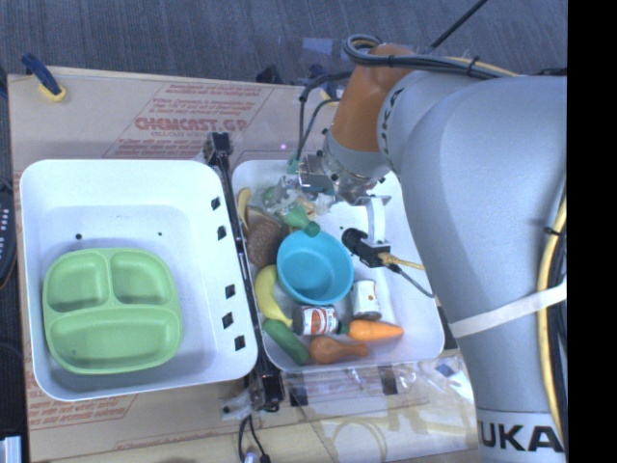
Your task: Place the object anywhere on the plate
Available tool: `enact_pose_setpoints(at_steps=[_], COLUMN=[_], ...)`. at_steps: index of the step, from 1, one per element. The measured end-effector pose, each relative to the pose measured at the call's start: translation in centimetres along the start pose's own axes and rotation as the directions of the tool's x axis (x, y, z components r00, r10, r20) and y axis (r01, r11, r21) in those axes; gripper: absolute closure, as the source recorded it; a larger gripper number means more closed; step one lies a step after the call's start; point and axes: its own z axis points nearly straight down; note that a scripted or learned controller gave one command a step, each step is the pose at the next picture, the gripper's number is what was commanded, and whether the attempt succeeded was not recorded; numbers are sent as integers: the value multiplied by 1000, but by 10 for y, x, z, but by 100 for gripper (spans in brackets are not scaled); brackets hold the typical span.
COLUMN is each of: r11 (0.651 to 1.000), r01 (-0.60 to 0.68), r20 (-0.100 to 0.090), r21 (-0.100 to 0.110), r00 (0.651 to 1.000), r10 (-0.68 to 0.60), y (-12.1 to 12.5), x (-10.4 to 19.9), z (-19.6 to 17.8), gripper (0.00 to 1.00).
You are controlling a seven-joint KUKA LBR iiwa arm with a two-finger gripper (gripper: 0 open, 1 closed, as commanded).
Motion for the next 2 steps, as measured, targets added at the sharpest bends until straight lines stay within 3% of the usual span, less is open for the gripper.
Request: enact_pose_setpoints(at_steps=[1, 2], r11=[978, 977], r01=[-211, -213], r20=[-2, 0], r21=[-8, -3], r00=[978, 977], r10=[211, 213], y=[-1, -2], x=[83, 81], z=[-91, -88], gripper=[0, 0])
